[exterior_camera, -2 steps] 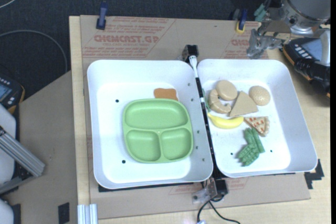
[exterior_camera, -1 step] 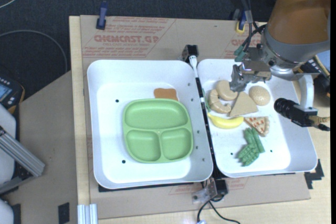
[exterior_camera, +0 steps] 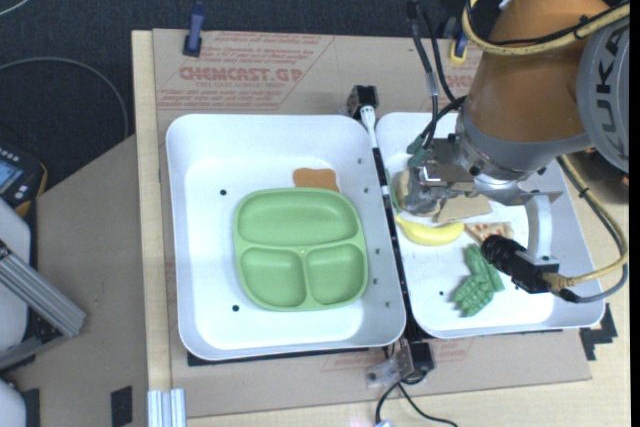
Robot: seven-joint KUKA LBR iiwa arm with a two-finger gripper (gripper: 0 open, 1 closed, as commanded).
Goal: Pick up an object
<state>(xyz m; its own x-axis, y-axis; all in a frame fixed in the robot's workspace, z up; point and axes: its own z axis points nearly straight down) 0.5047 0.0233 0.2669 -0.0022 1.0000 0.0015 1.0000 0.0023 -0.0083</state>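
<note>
I see arm [exterior_camera: 530, 65] filling upper right of frame. Left bin [exterior_camera: 190, 215]: green divided plate [exterior_camera: 298, 247] at centre, orange piece [exterior_camera: 316, 178] above it. Right bin [exterior_camera: 570, 315]: gripper [exterior_camera: 425, 190] over yellow banana [exterior_camera: 430, 232], grip state unclear; green toy [exterior_camera: 477, 285] lower right.

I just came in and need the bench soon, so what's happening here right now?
A grey KUKA arm is reaching down into the right bin, trying to pick something up. Its gripper sits low at that bin's left side, just above a yellow banana-like piece. A green toy lies nearer the front. The left bin holds a green divided plate and a small orange piece. I can't tell whether anything is grasped yet.
</note>
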